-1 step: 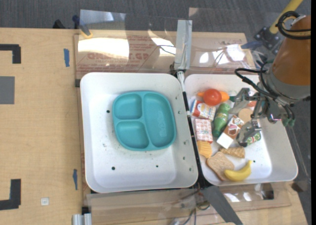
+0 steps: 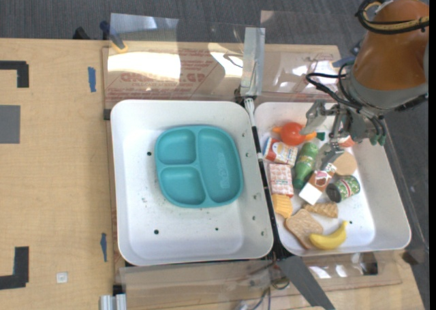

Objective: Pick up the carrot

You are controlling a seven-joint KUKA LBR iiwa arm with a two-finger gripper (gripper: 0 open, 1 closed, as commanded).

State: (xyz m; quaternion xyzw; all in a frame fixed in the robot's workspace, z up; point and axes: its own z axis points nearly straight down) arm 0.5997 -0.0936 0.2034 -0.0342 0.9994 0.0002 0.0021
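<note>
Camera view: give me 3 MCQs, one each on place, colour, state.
1. Where is the banana?
A. left bin
B. right bin, near edge
C. on the plate

2. What colour is the divided plate?
A. teal
B. red
C. yellow

3. How does the gripper stand?
A. over the plate
B. outside both bins
C. over the right bin's pile

Key: B, it lies at the right bin's near edge; A, teal against the white left bin; C, it sits above the toy food there.

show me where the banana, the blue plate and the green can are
banana [image 2: 328,239], camera view, middle of its curved body
blue plate [image 2: 199,165], camera view, ridge between its compartments
green can [image 2: 345,187], camera view, its side
</note>
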